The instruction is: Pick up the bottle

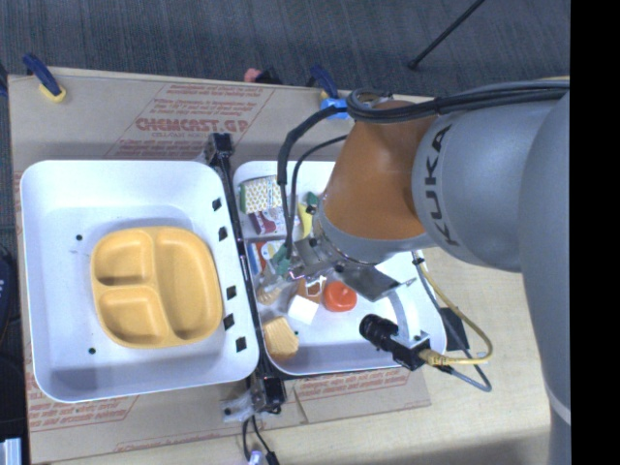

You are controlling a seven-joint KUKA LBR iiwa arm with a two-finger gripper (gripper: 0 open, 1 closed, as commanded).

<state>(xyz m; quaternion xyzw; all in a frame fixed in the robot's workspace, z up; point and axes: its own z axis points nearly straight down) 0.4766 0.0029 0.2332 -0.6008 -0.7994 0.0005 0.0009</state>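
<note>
A glossy yellow divided tray is sitting mid-left bin, margins free all round. Clutter is crowding the right bin's left wall. I cannot tell which item is the bottle. The gripper is hanging there, grip unreadable.

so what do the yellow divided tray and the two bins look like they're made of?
Yellow tray: likely moulded plastic, matte, with soft rounded compartment edges. Left bin and right bin: thin white plastic by the look, smooth with a slight sheen and rounded corners.

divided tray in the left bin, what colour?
Yellow: the divided tray shows plainly in the camera view.
</note>
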